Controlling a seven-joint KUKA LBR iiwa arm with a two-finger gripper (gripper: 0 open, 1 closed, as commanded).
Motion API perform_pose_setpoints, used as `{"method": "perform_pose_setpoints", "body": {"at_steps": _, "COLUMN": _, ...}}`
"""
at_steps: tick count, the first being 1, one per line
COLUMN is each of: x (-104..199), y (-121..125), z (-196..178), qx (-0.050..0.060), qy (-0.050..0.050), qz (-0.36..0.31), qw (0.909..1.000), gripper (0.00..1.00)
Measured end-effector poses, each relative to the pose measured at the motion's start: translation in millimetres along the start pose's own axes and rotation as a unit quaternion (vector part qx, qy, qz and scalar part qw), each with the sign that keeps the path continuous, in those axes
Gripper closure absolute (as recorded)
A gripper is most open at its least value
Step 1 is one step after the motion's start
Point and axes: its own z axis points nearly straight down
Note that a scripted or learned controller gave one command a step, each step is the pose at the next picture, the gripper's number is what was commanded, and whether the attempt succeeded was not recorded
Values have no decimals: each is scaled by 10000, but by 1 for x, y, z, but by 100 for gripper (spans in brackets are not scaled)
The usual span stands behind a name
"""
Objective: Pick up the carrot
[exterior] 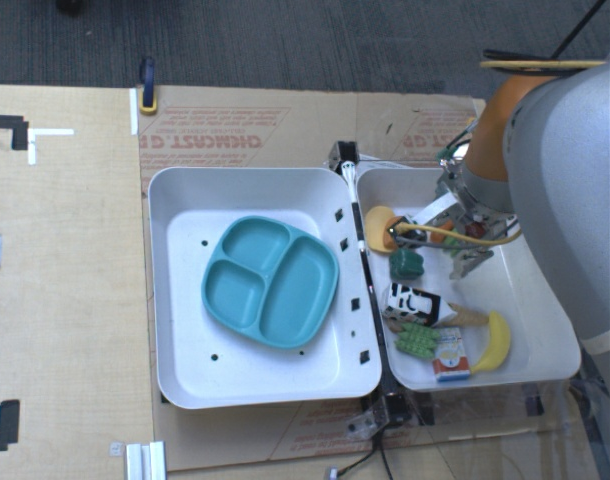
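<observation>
In the right bin (545, 313), a small orange piece that looks like the carrot (440, 235) shows close under the wrist, mostly hidden by the robot's parts. My gripper (463, 258) is low in the upper part of this bin, just right of that orange piece. Whether the carrot sits between the fingers I cannot tell, as the wrist covers them.
The right bin also holds a yellow-orange round thing (377, 228), a dark green item (407, 264), a black-and-white item (412, 301), a green bumpy piece (417, 341), a small carton (451, 356) and a banana (497, 341). The left bin (175, 298) holds a teal divided plate (270, 281).
</observation>
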Motion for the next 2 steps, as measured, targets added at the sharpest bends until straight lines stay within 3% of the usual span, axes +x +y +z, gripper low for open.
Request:
{"method": "perform_pose_setpoints", "body": {"at_steps": 1, "x": 0, "y": 15, "z": 8, "qx": -14, "qy": 18, "qz": 983, "qw": 9952, "gripper": 0}}
{"method": "perform_pose_setpoints", "body": {"at_steps": 2, "x": 43, "y": -25, "z": -92, "qx": -16, "qy": 28, "qz": 1058, "qw": 9944, "gripper": 0}}
